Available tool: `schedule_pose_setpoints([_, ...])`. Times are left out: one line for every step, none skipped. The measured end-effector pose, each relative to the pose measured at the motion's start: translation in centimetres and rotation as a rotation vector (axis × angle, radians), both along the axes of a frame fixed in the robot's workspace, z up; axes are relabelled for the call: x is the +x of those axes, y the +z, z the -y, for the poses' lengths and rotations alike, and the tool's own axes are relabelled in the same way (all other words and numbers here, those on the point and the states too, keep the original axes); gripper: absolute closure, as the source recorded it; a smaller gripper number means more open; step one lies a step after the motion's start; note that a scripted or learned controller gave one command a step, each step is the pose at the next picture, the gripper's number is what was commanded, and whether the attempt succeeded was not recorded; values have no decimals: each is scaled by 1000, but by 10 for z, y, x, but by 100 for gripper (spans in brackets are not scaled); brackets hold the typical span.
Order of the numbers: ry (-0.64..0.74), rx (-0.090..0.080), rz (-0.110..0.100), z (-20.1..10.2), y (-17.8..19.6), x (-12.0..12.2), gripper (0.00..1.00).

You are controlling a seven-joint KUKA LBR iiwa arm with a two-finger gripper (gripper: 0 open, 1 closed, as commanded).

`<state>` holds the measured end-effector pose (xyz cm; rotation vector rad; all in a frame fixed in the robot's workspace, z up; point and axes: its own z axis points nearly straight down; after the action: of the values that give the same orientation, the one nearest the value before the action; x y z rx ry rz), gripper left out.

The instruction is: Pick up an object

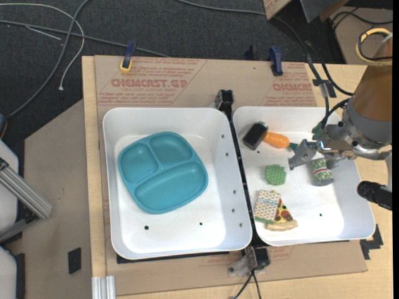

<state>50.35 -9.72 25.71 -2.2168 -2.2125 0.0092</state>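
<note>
Green-labelled can (322, 171) stands in the right bin (355, 229), right under my gripper (318, 153); whether I grip it, I cannot tell. Left bin (118, 229) holds a teal plate (163, 171).

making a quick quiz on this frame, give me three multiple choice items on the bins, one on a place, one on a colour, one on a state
1. Where does the divided plate lie?
A. left bin
B. right bin
C. on the cardboard

2. What colour is the small round object in the right bin?
A. red
B. green
C. blue

3. How does the pizza slice toy lie?
A. flat on the bin floor
B. on the plate
C. outside the bins

Answers: 1 A, the plate sits in the left bin. 2 B, it is speckled green. 3 A, it lies flat near the bin's near edge, beside a small patterned card.
</note>
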Motion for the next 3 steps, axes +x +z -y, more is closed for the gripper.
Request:
schedule_pose_setpoints([2, -1, 9, 0, 4, 2, 0])
schedule_pose_setpoints([2, 0, 4, -2, -42, 9, 0])
schedule_pose_setpoints([1, 0, 2, -1, -105, 5, 0])
